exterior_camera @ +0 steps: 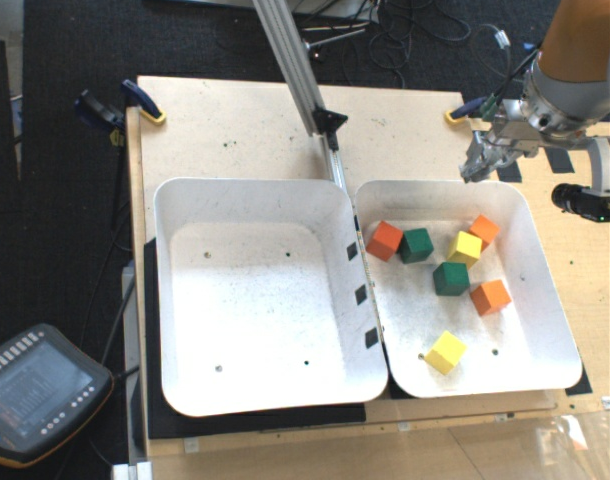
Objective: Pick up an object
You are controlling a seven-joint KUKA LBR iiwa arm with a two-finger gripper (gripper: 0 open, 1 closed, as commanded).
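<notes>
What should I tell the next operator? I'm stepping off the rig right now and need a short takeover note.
Gripper: hovering above the far rim of the right bin, holding nothing that I can see; finger state unclear.
Blocks, all in the right bin: orange cubes, green cubes, yellow cubes. The front yellow one sits alone.
Left bin: no blocks in it.
Done: nothing picked yet.
Left: descend, grasp one cube, lift it.

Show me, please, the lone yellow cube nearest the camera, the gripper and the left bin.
Yellow cube point(445, 351), camera view: its top face.
Gripper point(477, 168), camera view: its fingertips, above the right bin's far rim.
Left bin point(165, 268), camera view: its left wall.
</notes>
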